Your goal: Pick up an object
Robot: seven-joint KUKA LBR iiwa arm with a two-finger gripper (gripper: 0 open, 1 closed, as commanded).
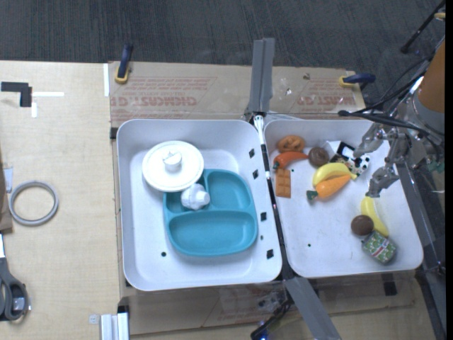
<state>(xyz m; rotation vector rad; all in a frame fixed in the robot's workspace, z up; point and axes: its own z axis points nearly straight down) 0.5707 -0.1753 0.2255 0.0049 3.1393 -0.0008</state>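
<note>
Gripper over right bin, upper right part, above bin floor; jaws spread open, nothing between them. Banana and carrot just left of gripper, touching each other. Second banana below gripper, brown ball against it, green packet near bin's lower corner. Left bin holds blue tray, white lid overlapping tray's upper left edge.
</note>
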